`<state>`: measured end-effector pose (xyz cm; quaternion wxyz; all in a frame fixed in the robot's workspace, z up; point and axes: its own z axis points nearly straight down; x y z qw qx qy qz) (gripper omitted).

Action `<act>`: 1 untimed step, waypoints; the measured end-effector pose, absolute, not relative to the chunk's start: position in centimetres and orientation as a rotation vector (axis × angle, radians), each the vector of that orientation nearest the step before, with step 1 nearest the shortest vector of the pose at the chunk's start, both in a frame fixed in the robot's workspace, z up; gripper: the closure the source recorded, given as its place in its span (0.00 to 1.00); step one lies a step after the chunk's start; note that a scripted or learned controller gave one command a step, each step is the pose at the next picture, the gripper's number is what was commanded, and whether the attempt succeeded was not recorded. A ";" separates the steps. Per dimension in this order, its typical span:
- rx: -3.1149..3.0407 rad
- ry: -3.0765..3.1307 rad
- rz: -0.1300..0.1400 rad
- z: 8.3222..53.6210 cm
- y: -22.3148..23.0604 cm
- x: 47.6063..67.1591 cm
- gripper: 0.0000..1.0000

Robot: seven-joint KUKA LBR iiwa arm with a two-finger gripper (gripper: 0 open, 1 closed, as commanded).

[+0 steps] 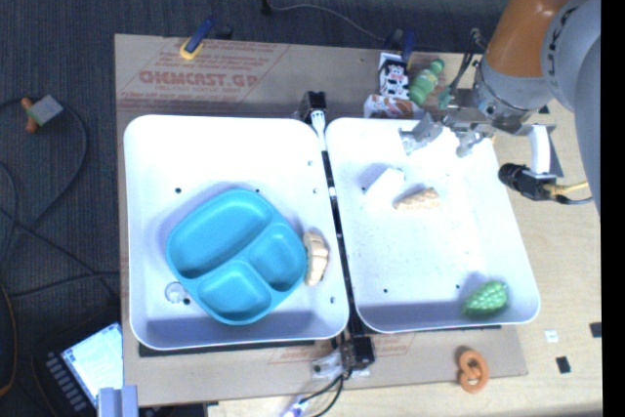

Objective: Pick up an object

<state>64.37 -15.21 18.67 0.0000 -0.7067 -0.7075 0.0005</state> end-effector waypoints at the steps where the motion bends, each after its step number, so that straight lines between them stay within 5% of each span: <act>1: -2.230 -2.232 -0.015 10.3 -13.6 62.8 0.00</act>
